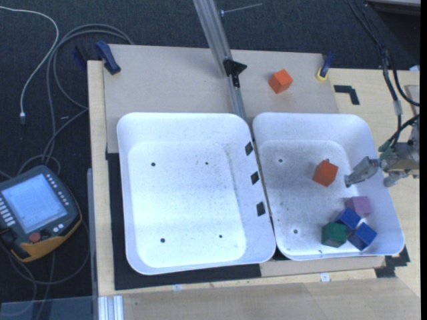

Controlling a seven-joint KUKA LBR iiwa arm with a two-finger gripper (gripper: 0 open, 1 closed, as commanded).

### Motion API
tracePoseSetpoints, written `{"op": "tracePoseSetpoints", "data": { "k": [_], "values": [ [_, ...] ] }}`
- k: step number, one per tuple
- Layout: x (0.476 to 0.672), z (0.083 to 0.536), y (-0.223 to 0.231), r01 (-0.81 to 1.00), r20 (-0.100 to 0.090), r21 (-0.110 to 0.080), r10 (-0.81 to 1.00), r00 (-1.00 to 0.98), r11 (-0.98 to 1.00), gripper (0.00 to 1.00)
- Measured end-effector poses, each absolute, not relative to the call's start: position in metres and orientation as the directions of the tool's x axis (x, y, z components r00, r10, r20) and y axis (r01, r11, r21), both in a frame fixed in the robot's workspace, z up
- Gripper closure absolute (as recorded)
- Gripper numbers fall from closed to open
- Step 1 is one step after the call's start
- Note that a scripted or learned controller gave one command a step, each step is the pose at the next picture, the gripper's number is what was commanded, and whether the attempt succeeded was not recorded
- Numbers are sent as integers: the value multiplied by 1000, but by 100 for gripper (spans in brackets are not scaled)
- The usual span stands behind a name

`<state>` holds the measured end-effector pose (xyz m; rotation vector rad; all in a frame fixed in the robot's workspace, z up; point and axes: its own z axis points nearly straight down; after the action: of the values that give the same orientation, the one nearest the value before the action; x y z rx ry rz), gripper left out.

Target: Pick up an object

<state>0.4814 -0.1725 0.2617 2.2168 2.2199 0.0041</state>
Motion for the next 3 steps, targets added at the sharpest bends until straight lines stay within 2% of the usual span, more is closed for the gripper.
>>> {"op": "tracePoseSetpoints", "data": {
  "k": [1,2,3],
  "values": [
    [515,116,-203,1000,-6,8,1000,1,-1,0],
    [574,99,-171,1000,-1,4,1000,-6,6,0],
    [572,111,-174,1000,-1,4,1000,-3,3,100]
  ]
}}
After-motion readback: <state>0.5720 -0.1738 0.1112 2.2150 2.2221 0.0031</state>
